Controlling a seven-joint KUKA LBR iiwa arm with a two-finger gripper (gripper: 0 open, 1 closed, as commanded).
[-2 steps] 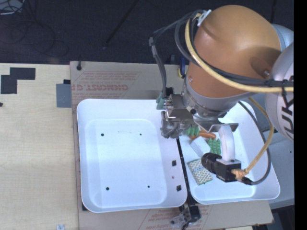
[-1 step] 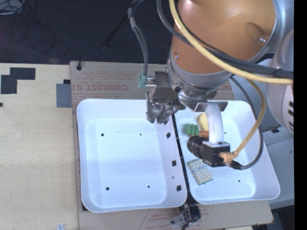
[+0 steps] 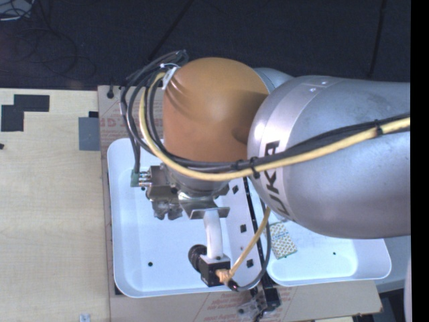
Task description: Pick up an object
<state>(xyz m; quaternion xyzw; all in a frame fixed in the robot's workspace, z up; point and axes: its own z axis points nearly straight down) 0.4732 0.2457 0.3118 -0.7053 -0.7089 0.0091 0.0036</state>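
Counter (image 3: 47, 213): pale wood-grain top, bare across the view's left side.
Black patch (image 3: 23, 109): flat, stepped in outline, near the counter's far left.
Grey rectangle (image 3: 87, 133): flat on the counter, just beside the cardboard's left edge.
Cardboard (image 3: 201, 306): brown sheet with red print, lying on the counter under both bins and showing along their left and near edges.
Left bin (image 3: 134, 247): white, shallow, resting on the cardboard.
Right bin (image 3: 335, 263): white, shallow, close against the left bin, on the same sheet.

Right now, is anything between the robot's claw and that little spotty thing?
No loose thing. The gripper hangs over the left bin; the spotty pad lies in the right bin, so only their rims lie between.
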